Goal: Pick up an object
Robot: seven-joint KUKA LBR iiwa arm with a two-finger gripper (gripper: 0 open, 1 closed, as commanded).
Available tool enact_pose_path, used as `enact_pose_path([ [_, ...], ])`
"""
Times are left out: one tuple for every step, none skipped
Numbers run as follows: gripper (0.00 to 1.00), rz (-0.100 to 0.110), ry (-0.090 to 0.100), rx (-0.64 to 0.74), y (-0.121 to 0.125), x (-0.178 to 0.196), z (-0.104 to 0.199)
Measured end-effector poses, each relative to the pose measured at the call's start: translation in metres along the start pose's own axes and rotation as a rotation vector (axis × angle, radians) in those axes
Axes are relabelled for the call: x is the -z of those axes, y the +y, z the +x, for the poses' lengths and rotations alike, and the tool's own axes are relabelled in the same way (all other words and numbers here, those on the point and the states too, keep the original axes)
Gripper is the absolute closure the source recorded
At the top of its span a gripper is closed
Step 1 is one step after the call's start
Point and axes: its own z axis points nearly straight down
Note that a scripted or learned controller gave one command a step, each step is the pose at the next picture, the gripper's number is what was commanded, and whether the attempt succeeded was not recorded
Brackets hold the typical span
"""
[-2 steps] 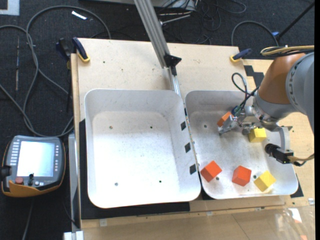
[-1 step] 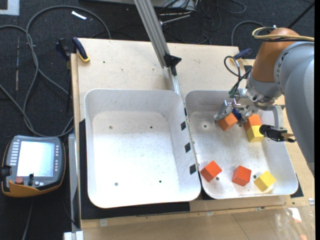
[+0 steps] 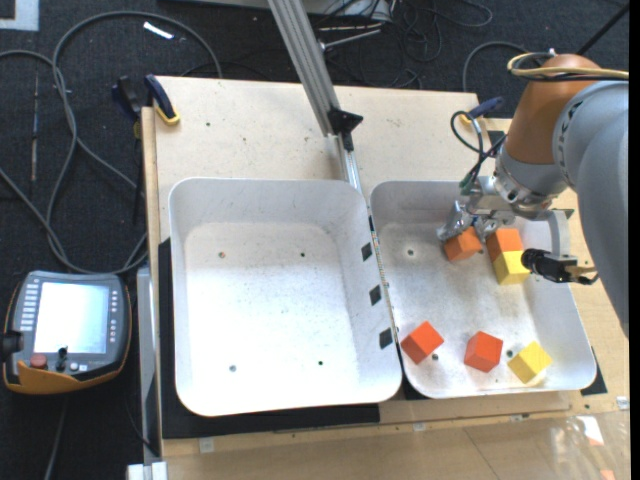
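Gripper [image 3: 470,225] position: low over the far part of the right bin [image 3: 560,353], with an orange block [image 3: 461,245] directly at its fingertips; whether the fingers are spread, together or clamped on that block cannot be told from this view. An orange-and-yellow block [image 3: 508,255] lies just beside the gripper, toward the arm. Three more blocks sit along the near edge of the right bin: an orange-red cube [image 3: 422,341], a red cube [image 3: 484,351] and a yellow block [image 3: 529,362], each apart from the others.

The left bin [image 3: 200,298] adjoins the right bin, the two rims meeting along a shared edge. Both bins are white with dark speckling and rest on a pale wooden bench [image 3: 250,128]. A metal rail [image 3: 300,43] runs diagonally from the far edge down to the junction of the bins. A clamp with a yellow handle [image 3: 160,100] grips the bench's far left corner. Dark carpet surrounds the bench, with loose cables [image 3: 70,88] on it and a teach pendant [image 3: 65,328] at the left.
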Motion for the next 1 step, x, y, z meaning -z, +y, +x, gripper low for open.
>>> enact_pose_path([
  [1.00, -0.059, 0.019, 0.014, -0.0429, 0.0102, -0.0459],
])
